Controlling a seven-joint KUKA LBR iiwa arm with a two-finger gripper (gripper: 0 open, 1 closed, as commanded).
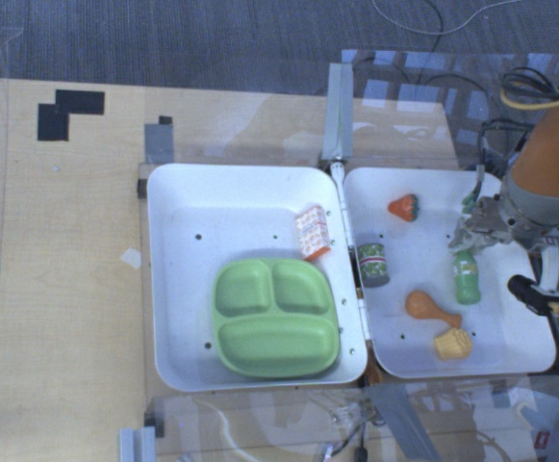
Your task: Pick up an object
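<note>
Wooden table carrying two white bins. Left bin, centre of frame: green divided plate and a small pink-white packet by its right wall. Right bin: green bottle directly below the claw, whose opening I cannot tell; green can at left edge; orange drumstick; yellow piece; strawberry at top.

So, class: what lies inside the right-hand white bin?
Right bin: a strawberry, a dark can, a green bottle and an orange-yellow toy. The gripper covers the bottle's top.
</note>
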